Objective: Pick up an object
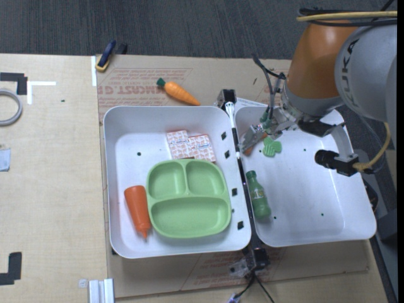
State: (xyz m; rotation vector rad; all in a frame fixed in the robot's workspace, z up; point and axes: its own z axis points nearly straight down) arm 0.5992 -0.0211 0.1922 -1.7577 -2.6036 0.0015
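1. Your arm (353, 55) reaches in from the right over the right bin (315, 219), its orange band above the wrist; the end effector (262, 130) sits low at that bin's upper-left corner, close to the divide between the two bins.
2. You cannot tell from this angle how far the end effector is parted, nor whether it grips anything; cables and wrist hardware crowd the tip.
3. A small green piece (272, 148) lies just beside the tip on the bin floor, with a thin reddish-brown item (248, 148) next to it by the left wall.
4. A green bottle (257, 196) lies on its side along the right bin's left wall, nearer the camera.
5. In the left bin (120, 232), a green divided plate (189, 198) sits centre, an orange bottle (137, 211) touching or just beside its left edge, a patterned packet (187, 145) behind it.
6. A toy carrot (178, 92) rests on the bench (50, 188) beyond the bins.
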